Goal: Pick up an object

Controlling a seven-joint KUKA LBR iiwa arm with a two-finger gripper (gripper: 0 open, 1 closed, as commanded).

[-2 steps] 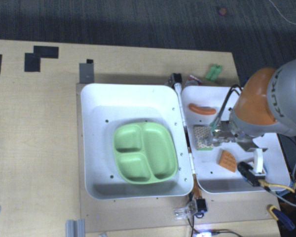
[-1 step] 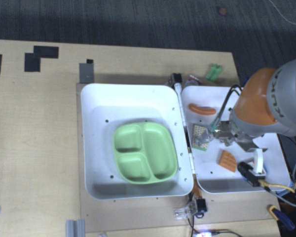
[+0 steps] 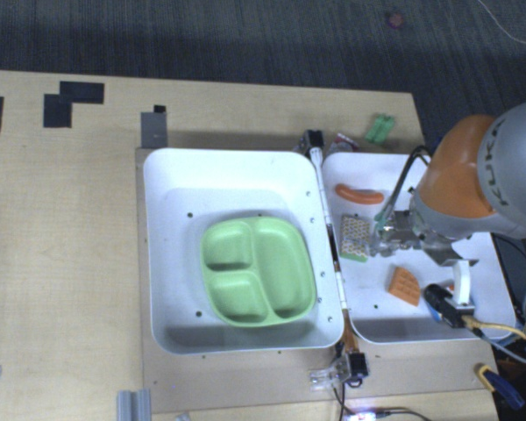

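the gripper (image 3: 379, 238), grip state i cannot tell, hangs just right of the patterned sponge (image 3: 353, 237), whose long axis runs up-down in frame.

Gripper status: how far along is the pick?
Done: the arm has reached over the right bin, with the gripper low beside the patterned sponge. In hand: nothing visibly lifted. The sponge, hot dog and orange wedge lie on the bin floor. Left: grasp one and raise it. The green divided plate sits untouched in the left bin.
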